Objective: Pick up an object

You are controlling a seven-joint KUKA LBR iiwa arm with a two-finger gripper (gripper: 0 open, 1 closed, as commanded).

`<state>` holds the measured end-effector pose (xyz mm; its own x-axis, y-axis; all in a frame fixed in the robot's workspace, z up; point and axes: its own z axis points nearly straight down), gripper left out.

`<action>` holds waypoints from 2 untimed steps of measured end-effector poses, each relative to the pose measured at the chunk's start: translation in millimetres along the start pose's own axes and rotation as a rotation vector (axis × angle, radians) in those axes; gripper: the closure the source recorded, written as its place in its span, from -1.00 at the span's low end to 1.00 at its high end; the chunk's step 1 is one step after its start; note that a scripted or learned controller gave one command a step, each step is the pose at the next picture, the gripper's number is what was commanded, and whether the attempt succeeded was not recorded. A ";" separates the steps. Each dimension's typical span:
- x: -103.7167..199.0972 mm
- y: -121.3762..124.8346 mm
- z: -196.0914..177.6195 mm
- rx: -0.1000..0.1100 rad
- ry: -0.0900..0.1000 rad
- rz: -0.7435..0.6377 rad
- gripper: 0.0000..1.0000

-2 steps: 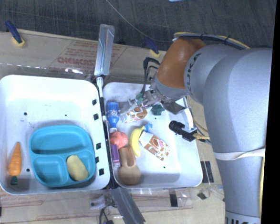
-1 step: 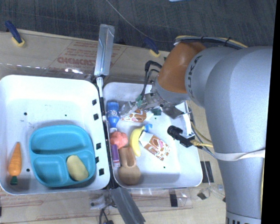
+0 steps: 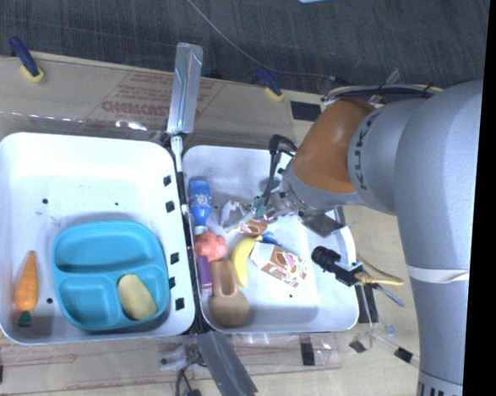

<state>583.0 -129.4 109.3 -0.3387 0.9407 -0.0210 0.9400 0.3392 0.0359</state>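
Down Among the Clutter

Down in the right bin (image 3: 334,300), the gripper (image 3: 260,206) sits low among small items; whether its claw is wide or narrow cannot be told. Just beside it lie a blue bottle (image 3: 199,200), a banana (image 3: 242,260) and a printed card (image 3: 279,265). Across in the left bin (image 3: 81,160), a blue tray (image 3: 100,259) holds a yellow potato (image 3: 138,297); a carrot (image 3: 27,283) lies beside the tray.

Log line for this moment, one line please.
arm: over right white bin | gripper: low among clutter near yellow banana | grasp: unconfirmed
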 end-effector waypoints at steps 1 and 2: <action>14.0 -41.4 -1.9 -0.005 -0.006 0.021 -1.00; 0.4 -28.8 12.9 0.029 0.014 -0.010 -1.00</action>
<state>556.3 -138.9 95.4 -0.3484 0.9373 -0.0069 0.9373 0.3484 0.0065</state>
